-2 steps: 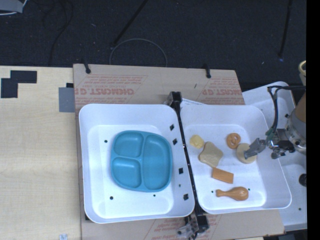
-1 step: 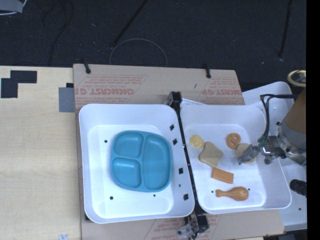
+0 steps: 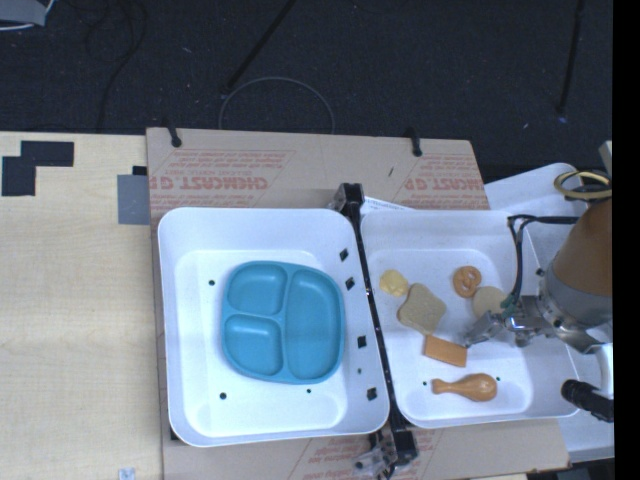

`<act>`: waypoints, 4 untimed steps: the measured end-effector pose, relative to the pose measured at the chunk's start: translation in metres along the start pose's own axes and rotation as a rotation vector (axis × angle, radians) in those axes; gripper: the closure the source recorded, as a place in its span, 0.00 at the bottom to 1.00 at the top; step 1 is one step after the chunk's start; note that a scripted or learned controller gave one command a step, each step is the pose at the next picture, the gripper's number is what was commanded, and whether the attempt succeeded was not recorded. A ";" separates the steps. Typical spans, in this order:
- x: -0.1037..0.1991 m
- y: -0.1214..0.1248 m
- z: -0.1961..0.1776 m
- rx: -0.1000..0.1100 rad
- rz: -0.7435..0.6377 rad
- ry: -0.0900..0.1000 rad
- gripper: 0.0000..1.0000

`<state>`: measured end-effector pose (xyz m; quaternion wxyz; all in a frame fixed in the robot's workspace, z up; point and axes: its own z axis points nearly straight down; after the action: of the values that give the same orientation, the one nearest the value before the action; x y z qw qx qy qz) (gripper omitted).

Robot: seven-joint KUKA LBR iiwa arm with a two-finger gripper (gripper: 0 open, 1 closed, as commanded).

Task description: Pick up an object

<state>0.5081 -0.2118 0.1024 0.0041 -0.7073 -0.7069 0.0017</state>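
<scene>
The right bin (image 3: 520, 230) holds several toy foods: a yellow piece (image 3: 393, 284), a tan bread slice (image 3: 422, 309), a brown pretzel-like ring (image 3: 466, 281), a beige round piece (image 3: 489, 299), an orange block (image 3: 444, 350) and a drumstick (image 3: 465, 387). My gripper (image 3: 483, 330) reaches in from the right, low over the bin. It sits just below the beige round piece and right of the orange block. Nothing can be seen held in it.
The left bin (image 3: 190, 238) contains a blue divided plate (image 3: 281, 320). A black divider (image 3: 362, 308) runs between the bins. Cables (image 3: 520, 258) hang by the arm at the right bin's far side. Cardboard (image 3: 300, 173) lies under both bins.
</scene>
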 end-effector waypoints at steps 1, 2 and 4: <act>0.001 0.000 0.015 -0.005 0.000 -0.002 0.00; 0.000 0.001 0.004 -0.007 0.004 -0.002 1.00; 0.004 -0.005 -0.095 -0.011 -0.002 -0.004 1.00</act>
<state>0.5038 -0.2077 0.1970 -0.0010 -0.7066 -0.7076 -0.0007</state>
